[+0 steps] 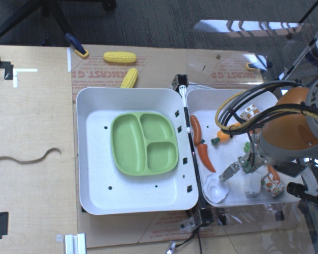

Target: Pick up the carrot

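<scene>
Tabletop [32,115]: light wood surface; a thin dark cord [26,158] lies in a wavy line at its 9 o'clock side.
Corn: two yellow corn cobs [119,57] [129,78] rest on the cardboard at 12 o'clock of the left bin, near each other, the lower one tilted.
Left bin [90,142]: shallow, white, holding a green divided plate [145,143] roughly at its centre, three compartments, lying flat.
Right bin [201,102]: white, just beside the left bin, the two rims touching along the middle.
Carrot [194,129]: orange, elongated, lying in the right bin at its 9 o'clock edge, close to the dividing rim.
Red pepper [206,157]: slim, lying just at 6 o'clock of the carrot, ends nearly touching.
Spoon [216,190]: white, at 6 o'clock of the right bin.
Small orange item [222,137]: near bin centre, partly under black cables; identity unclear.
Claw [247,163]: lowered into the right bin at roughly its centre, well apart from the carrot, at 3 o'clock of it. Open-or-closed state cannot be determined; nothing is seen held.
Arm [288,128]: grey with orange band, entering from 3 o'clock.
</scene>
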### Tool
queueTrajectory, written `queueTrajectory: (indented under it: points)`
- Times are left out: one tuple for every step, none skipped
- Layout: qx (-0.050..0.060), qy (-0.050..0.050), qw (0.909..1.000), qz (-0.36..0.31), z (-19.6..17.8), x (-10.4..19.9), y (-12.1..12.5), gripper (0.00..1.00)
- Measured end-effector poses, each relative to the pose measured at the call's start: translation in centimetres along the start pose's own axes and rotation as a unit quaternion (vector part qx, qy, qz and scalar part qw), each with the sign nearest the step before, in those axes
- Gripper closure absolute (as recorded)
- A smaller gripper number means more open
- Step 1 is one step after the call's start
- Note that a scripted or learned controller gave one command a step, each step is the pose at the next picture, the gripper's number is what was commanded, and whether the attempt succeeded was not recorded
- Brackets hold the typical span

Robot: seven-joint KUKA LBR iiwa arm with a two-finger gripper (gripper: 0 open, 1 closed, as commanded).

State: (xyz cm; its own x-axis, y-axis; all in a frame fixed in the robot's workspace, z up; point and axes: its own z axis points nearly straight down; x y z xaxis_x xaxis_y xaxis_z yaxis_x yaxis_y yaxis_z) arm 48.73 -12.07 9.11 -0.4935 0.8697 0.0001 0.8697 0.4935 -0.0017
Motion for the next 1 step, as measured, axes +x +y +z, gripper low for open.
queueTrajectory:
  points:
    - [-0.001, -0.002, 0.9987, -0.050, -0.18, -5.95, 11.78, 0.00]
